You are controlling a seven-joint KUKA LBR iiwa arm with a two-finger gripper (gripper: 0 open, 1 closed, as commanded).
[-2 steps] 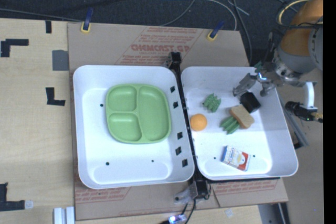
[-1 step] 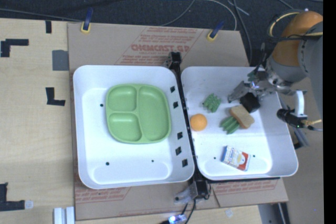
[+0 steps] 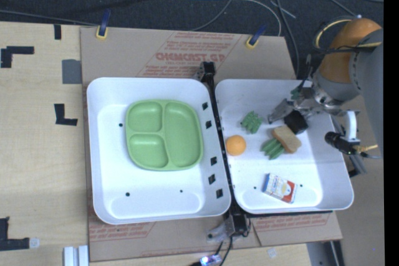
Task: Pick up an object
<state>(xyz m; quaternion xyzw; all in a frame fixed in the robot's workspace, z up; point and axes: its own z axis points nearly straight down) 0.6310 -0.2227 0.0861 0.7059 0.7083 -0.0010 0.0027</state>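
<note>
gripper (image 3: pixel 292 114): in right bin (image 3: pixel 324 193), about 1 o'clock; I can't tell finger state.
sponge (image 3: pixel 286 139): just below gripper, touching green toy (image 3: pixel 272 147).
orange ball (image 3: pixel 235 145): near 9 o'clock wall.
room: I see bare floor at 3 o'clock.
hidden: arm (image 3: pixel 361 65) cut off at frame edge.

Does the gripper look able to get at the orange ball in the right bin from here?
Probably yes: the orange ball lies alone on bare bin floor, left of the gripper, with nothing over it.

Both bins (image 3: pixel 103 134) are white; the divided plate (image 3: pixel 164 134) is pale green, the ball (image 3: pixel 235 145) orange, the small carton (image 3: pixel 278 187) red, white and blue.
</note>
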